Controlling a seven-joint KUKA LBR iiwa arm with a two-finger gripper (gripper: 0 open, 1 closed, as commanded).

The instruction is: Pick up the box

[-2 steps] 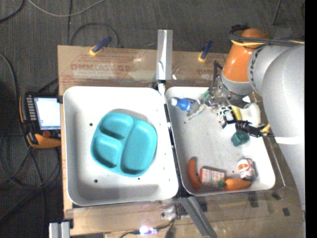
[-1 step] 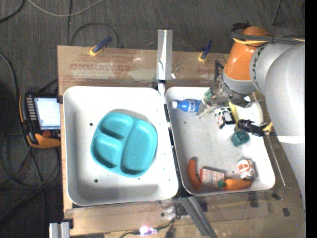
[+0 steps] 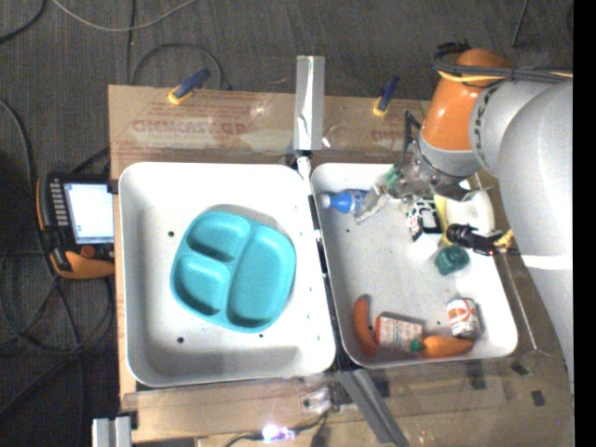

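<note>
The box [image 3: 399, 331] lies flat near the right bin's [image 3: 507, 350] front edge, long axis running nine to three. It sits well apart from the gripper [image 3: 402, 184], toward six o'clock. Jaws: cannot tell.

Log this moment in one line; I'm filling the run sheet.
two-finger gripper: top of right white bin | small printed carton box: near front wall, untouched | pick: not done

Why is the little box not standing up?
It is lying flat. The box rests on its broad side in the right bin, between a carrot and a sausage.
</note>
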